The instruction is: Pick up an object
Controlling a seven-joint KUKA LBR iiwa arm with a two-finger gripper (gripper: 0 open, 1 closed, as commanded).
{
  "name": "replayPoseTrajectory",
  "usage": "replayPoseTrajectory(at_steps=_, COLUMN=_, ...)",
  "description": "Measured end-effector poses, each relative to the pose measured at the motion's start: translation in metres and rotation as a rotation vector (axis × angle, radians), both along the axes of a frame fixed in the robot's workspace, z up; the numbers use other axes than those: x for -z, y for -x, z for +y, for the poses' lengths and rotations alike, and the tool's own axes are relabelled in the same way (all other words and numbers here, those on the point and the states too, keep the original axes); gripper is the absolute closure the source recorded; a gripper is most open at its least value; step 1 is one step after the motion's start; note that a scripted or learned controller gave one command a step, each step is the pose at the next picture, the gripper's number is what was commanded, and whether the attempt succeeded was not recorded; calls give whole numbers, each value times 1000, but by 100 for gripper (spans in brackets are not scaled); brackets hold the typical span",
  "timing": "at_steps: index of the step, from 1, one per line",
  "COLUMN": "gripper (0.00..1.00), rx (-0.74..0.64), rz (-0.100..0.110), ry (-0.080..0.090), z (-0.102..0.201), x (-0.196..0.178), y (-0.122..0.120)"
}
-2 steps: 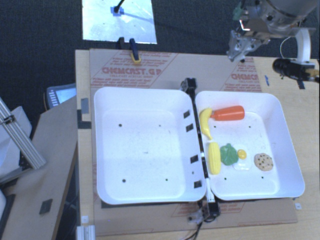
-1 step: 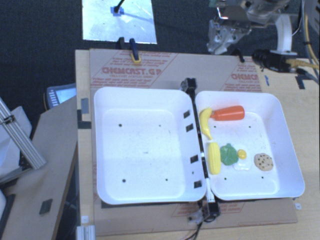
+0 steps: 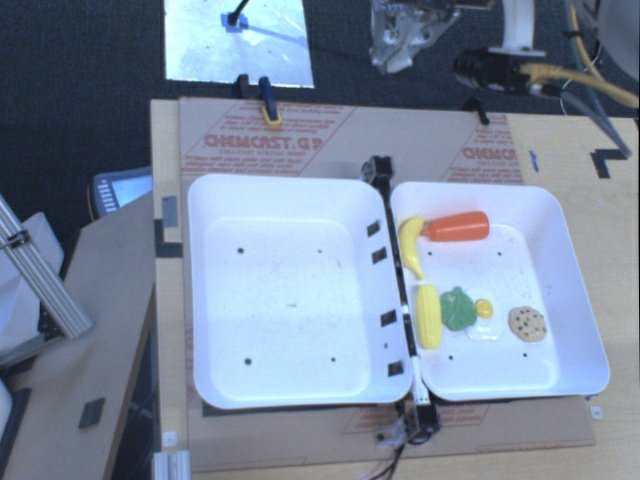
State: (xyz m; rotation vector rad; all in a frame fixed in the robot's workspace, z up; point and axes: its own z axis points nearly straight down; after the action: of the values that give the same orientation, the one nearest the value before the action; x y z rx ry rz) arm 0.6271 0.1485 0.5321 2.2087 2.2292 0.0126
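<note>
Jaws hang high beyond the far edge of the desk, gripping nothing; whether they stand wide or narrow I cannot tell. Well below them, in the right bin, lie a smooth orange carrot, curved yellow banana, corn cob, green leafy piece and round speckled cookie.
</note>
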Motion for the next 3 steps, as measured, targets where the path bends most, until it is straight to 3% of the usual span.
replayPoseTrajectory(at_steps=1, gripper=100, rx=-2, rz=8, ry=0, z=76, x=13, y=26)
replayPoseTrajectory(at_steps=3, gripper=100, rx=9, rz=5, ry=3, z=85, x=-3, y=0)
